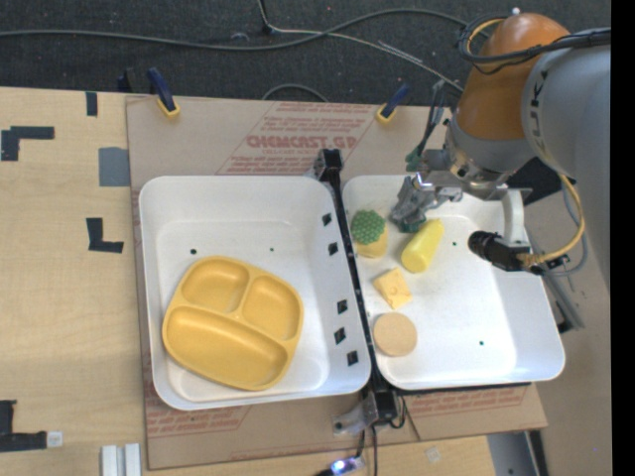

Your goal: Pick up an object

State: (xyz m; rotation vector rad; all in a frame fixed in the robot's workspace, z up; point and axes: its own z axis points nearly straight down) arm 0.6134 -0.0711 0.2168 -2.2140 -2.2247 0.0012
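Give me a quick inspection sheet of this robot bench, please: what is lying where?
Surface: two white bins, left bin and right bin, on a cardboard sheet over a wooden bench.
Job's things: right bin holds a green-topped piece, yellow cylinder, yellow block and tan disc.
Clutter: yellow divided plate in the left bin.
Grippers: gripper low over the right bin's far side, beside the cylinder; nothing seen held.
Cables: black cable along the dark floor behind.
Surroundings: clamps on the cardboard's far edge.
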